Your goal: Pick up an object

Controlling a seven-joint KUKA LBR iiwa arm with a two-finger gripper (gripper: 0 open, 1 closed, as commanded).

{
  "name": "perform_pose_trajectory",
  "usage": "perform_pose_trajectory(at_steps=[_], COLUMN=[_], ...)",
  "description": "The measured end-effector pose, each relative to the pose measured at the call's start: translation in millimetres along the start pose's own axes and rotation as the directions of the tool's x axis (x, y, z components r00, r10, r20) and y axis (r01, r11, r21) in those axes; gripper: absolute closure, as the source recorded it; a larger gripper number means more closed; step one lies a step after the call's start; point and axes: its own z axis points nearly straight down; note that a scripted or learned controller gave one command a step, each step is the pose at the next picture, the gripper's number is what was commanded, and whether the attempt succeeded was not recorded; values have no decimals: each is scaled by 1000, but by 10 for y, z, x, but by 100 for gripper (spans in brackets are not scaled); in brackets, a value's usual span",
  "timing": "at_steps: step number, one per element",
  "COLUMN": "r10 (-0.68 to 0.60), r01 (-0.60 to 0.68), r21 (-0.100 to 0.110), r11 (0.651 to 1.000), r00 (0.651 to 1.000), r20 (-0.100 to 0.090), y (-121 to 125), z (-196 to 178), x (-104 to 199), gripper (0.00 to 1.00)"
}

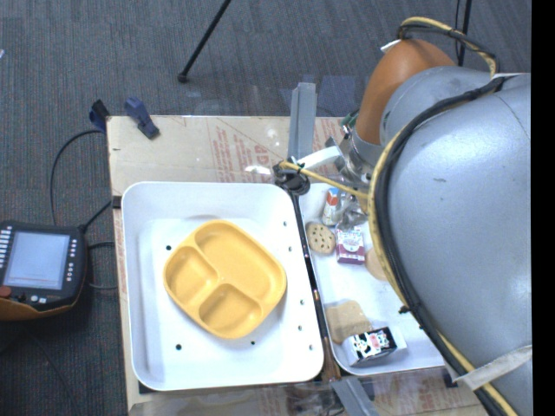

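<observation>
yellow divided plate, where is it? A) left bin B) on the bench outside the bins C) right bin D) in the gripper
A: the yellow divided plate lies flat on the floor of the left bin, apart from the cookie and small cartons, which sit in the right bin beside the arm.

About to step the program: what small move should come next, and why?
Probably a short straight descent: the gripper hangs in the right white bin above the small red-capped bottle, beside the round spotted cookie and small maroon carton.
</observation>
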Motion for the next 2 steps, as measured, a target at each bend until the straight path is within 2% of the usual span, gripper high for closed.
perform_pose_trajectory(at_steps=[1,2], r10=[-66,-90], r01=[66,90], r21=[-2,0], r11=[998,996], r00=[998,996], r20=[2,2], y=[397,-191], z=[-4,2], x=[-103,8], gripper=[100,100])
